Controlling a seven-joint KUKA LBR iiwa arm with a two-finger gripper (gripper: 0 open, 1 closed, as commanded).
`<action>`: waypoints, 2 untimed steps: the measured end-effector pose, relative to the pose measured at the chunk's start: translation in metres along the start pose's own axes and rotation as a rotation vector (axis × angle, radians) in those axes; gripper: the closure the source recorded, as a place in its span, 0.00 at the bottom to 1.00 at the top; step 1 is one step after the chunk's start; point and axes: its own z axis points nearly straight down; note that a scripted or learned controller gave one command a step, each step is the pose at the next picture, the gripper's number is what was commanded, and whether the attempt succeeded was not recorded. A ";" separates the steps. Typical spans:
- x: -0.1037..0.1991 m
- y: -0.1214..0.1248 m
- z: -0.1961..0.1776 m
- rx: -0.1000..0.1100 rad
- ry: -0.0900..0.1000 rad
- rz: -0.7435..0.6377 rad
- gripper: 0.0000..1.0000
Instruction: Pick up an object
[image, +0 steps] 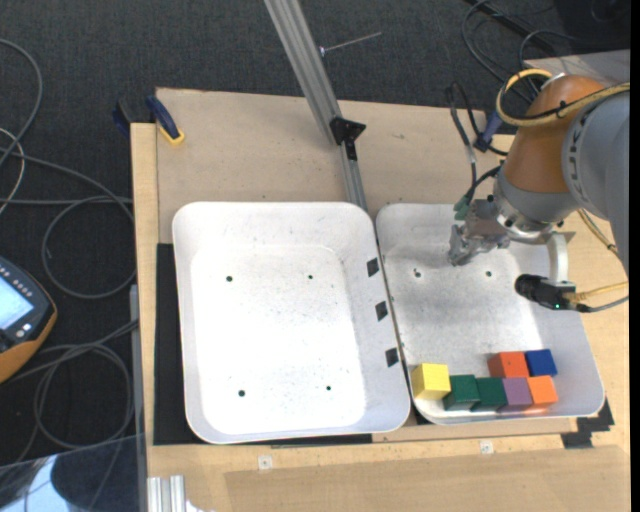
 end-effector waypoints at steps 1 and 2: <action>0.003 0.002 -0.065 -0.007 -0.002 -0.002 1.00; 0.004 0.004 -0.100 -0.004 -0.002 -0.001 1.00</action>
